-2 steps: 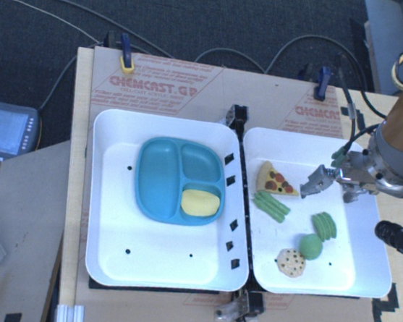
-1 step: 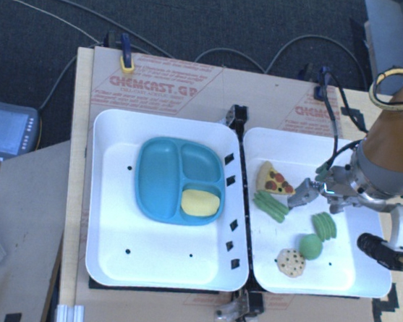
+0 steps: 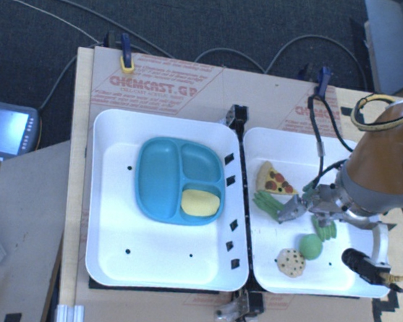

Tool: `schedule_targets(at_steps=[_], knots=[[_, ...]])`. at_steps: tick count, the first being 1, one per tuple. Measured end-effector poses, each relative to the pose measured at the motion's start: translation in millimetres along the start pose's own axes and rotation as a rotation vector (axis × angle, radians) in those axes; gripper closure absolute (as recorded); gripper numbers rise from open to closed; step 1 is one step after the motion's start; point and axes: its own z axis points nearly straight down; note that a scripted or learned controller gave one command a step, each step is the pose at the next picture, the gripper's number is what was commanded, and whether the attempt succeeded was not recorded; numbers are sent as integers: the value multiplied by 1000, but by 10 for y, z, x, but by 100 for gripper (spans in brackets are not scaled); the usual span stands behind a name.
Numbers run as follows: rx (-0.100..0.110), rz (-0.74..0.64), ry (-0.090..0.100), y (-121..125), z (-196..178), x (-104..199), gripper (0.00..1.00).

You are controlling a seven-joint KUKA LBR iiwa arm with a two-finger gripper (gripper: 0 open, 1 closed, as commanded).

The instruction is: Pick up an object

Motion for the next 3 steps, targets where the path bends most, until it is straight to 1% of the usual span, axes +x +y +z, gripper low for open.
schedule_targets(at_steps=[1,2,3], knots=[[0,0,0,-20,627,-37,0],[-8,0,-1,-2,481,-36,100],[-14,-2,-3,-71,-121,-40,100]])
